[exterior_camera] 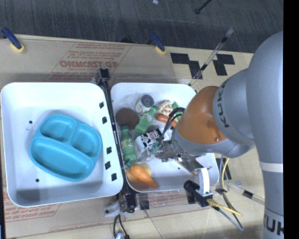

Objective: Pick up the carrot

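Near the right bin's (209,91) front edge lies the carrot (141,176); the gripper (162,148) hovers just behind it, finger state indeterminable from this view.

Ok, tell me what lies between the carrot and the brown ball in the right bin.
In the camera view, a green bottle lies between the carrot and the brown ball, along the right bin's left wall.

Blue tray (65,147) in left bin (10,133) (three-compartment).

Two bins (10,133), one carrot (141,176)
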Tool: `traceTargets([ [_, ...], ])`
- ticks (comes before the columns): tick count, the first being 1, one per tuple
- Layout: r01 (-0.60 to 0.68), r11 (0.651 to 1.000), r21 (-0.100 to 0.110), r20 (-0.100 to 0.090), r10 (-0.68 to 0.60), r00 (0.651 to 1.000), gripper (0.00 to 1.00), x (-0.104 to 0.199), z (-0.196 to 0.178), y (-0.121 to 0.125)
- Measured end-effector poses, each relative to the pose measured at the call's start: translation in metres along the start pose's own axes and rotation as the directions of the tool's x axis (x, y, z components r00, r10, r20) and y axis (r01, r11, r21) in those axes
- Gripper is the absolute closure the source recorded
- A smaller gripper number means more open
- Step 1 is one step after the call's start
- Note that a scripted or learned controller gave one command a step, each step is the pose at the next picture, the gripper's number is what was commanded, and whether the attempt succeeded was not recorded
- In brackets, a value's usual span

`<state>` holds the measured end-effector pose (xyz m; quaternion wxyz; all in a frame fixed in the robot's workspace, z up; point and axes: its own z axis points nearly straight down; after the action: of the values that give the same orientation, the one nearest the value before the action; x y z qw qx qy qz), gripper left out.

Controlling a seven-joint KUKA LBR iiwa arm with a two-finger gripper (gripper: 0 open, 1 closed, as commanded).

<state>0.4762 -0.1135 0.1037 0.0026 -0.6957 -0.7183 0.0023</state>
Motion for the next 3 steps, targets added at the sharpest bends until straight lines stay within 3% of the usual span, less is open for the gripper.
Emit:
traceTargets([
  [1, 0.207, 0.978, -0.009, 0.008, -0.207, 0.978, 0.0, 0.013, -0.01, 0.002],
  [2, 0.516, 0.857, -0.003, 0.003, -0.516, 0.857, 0.0, 0.015, 0.011, 0.002],
  [3, 0.527, 0.85, -0.002, 0.002, -0.527, 0.85, 1.0, 0.016, 0.001, 0.002],
])
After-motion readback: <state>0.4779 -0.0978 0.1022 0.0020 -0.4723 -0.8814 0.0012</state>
